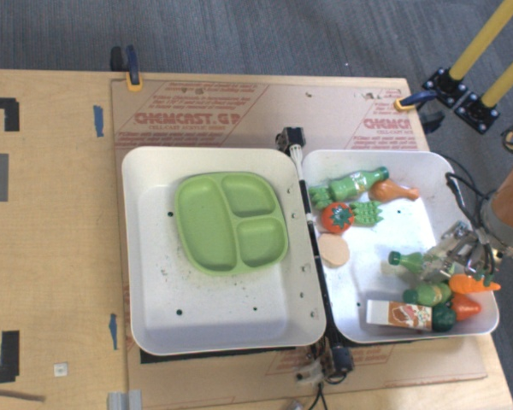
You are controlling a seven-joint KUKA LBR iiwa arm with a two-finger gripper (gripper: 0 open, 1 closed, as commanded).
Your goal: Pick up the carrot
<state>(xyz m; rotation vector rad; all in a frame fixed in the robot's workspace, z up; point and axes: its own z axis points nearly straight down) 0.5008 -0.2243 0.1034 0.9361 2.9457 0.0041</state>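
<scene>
The carrot [475, 285] is a small orange piece near the right bin's [410, 229] front right corner, among green and orange toy foods. My gripper [463, 256] hangs low over that corner, its metal tip right above and touching or nearly touching the carrot. The wrist covers part of the pile, so I cannot make out whether the carrot is gripped.
The right bin also holds a green bottle [355, 184], a drumstick [395, 191], a red tomato [337, 217], a tan disc [333, 250], a small green bottle [406, 261] and a white carton [399, 314]. A green divided plate [231, 222] lies in the left bin [154, 314].
</scene>
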